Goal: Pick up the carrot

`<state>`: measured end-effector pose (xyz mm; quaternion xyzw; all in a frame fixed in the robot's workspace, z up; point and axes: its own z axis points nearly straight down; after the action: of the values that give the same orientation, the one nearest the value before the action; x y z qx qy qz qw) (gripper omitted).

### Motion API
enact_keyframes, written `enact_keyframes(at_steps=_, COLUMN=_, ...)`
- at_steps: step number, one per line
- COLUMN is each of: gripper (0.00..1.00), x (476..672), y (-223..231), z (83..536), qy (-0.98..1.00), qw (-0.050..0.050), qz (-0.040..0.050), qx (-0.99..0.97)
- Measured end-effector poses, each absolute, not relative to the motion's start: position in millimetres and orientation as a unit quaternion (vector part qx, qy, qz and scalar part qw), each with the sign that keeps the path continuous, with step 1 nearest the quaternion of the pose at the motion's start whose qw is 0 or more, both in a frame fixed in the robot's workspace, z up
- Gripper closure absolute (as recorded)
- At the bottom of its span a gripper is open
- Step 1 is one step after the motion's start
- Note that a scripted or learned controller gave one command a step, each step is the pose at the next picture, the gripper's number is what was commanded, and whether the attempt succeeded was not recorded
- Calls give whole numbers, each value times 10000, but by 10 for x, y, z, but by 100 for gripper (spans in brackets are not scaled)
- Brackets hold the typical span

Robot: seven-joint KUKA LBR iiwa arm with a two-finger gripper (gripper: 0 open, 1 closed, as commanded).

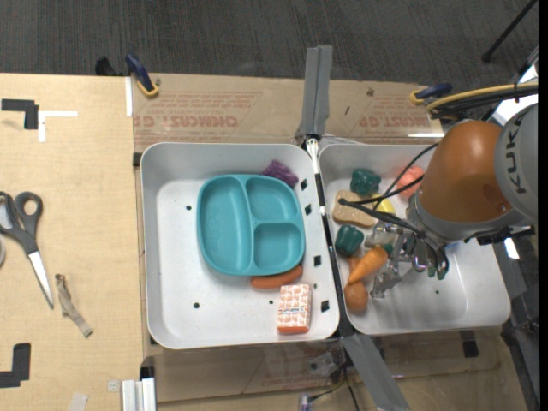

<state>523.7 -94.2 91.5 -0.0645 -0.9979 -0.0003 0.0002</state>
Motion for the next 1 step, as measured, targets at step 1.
enact_keyframes(at_steps=1, gripper=100, x=5250, y=-936, z=1006, qy=-9980, qw=-12, qz=1, qx=-630)
